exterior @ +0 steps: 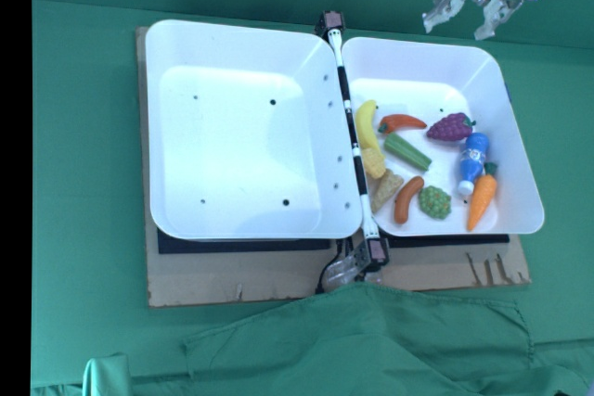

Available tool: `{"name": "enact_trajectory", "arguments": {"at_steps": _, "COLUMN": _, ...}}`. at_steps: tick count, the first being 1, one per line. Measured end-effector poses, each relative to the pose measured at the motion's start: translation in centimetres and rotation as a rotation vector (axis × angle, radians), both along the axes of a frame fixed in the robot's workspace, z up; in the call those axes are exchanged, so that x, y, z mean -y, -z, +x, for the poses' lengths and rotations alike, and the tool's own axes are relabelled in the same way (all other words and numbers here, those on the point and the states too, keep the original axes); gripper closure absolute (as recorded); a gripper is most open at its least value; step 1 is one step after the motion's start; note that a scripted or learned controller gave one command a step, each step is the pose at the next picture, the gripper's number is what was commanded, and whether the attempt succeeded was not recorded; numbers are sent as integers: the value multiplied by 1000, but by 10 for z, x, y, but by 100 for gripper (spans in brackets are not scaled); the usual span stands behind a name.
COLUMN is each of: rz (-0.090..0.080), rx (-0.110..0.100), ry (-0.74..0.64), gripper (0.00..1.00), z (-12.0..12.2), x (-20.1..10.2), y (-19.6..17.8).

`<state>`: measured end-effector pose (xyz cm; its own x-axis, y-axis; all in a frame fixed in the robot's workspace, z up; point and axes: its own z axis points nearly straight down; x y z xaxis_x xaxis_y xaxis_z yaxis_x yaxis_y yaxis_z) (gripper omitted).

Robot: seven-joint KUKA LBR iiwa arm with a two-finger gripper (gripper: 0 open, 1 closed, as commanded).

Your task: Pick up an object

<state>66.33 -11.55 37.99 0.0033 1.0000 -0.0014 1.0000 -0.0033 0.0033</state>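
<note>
So far, as I judge it from my remote station, nothing has been picked up: the whole grasp is yet to be done. My gripper hangs in the upper right of the camera view, above the far edge of the right bin, its two pale fingers spread apart with nothing between them. All the candidate objects lie in that right bin. Near the divider between the bins lies a yellow banana, with a red chilli just beside it and a green cucumber below the chilli. Toward the right wall sit a purple bunch of grapes, a blue and white bottle, and an orange carrot. Along the near side are a reddish sausage and a bumpy green vegetable, close together. The left bin is a plain white tray with a few dark dots. What remains, in my view: lower the arm onto one object, close on it, lift.
</note>
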Motion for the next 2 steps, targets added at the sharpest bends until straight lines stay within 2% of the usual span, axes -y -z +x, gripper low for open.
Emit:
{"name": "enact_trajectory", "arguments": {"at_steps": 1, "rz": -4, "rx": 2, "ry": 3, "gripper": 0, "z": 27, "x": 31, "y": 21}}
{"name": "enact_trajectory", "arguments": {"at_steps": 2, "rz": -2, "rx": -2, "ry": 2, "gripper": 0, "z": 37, "x": 47, "y": 45}}
